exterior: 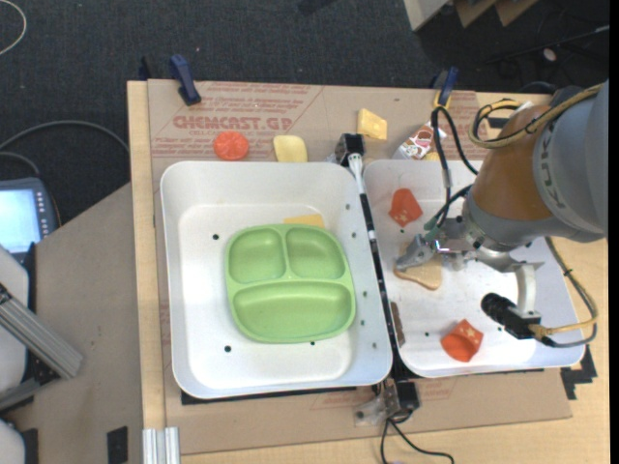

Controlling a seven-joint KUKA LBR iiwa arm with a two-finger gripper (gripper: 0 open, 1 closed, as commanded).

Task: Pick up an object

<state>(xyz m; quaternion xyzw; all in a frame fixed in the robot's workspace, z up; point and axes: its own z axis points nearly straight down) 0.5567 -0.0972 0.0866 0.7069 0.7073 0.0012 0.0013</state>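
My gripper [420, 255] is low in the right bin [542, 356], near its left wall. It sits right over the upper edge of a flat tan piece shaped like a bread slice [424, 277]; whether it touches the piece is unclear. An orange-red block [404, 206] lies behind the gripper toward the bin's far left. Another orange-red block [462, 341] rests near the front edge. The grey arm with its orange band [513, 187] comes in from the right and covers the bin's far right part.
The left bin [184, 259] holds a green divided plate [288, 283] with a yellow piece [305, 221] behind it. On the cardboard behind the bins lie an orange disc [230, 145], a pale yellow lump [289, 148], a yellow wedge [371, 124] and a red-and-white packet [418, 143].
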